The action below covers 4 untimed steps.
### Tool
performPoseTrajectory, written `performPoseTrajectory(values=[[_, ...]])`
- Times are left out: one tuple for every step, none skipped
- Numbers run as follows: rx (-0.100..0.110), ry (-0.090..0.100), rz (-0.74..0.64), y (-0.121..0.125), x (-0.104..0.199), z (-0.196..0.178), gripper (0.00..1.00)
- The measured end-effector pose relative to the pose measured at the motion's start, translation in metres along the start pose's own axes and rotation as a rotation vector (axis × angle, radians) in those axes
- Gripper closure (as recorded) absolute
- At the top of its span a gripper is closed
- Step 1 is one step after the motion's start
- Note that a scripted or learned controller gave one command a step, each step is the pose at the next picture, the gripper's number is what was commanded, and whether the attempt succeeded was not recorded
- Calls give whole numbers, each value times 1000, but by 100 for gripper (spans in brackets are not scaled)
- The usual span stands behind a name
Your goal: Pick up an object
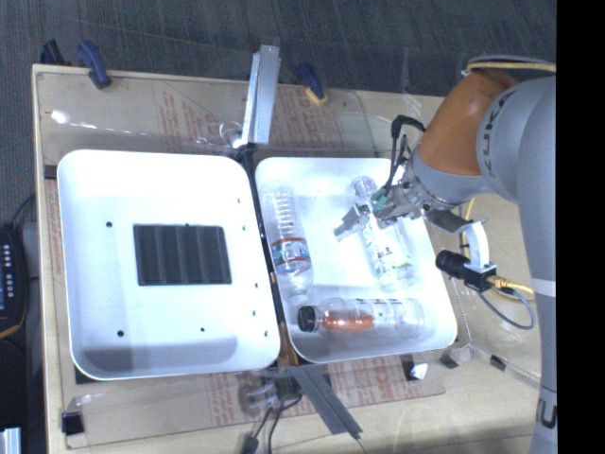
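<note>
A: Position of the arm (pixel 492 140)?

B: It reached in from the right, orange band up, wrist over the right bin (pixel 430 324). Gripper (pixel 364 218) sat low in that bin's upper middle.

A: Jaws?

B: Spread apart. One finger (pixel 348 223) pointed left and down, and nothing was visibly between them. The tips sat just above the top of a clear bottle (pixel 389 253), close to its cap end, though the glare made it hard to say whether they touched.

A: What else lay in that bin?

B: Three clear plastic bottles in all. One with a red-and-blue label (pixel 287 244) lay along the left wall, lengthwise. One with a dark cap and orange contents (pixel 359 317) lay across the lower edge. The third was the one under the gripper, right of centre.

A: Left bin (pixel 85 343)?

B: Held a dark ribbed rectangle (pixel 181 254) near its middle, flat on the floor. Blue clamps (pixel 94 62) sat on the bench's far edge
</note>
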<state>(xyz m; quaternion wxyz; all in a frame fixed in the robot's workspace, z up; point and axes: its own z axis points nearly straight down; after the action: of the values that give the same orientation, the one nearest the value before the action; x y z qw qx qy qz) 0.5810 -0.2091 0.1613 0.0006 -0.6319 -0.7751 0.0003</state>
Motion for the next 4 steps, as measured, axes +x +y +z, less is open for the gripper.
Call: performPoseTrajectory(values=[[-3,-2,-50,10,-1,2,0],[2,2,-58,-2,1,-1,0],[0,0,-87,4,-1,-14,0],[2,0,-84,-4,1,6,0]])
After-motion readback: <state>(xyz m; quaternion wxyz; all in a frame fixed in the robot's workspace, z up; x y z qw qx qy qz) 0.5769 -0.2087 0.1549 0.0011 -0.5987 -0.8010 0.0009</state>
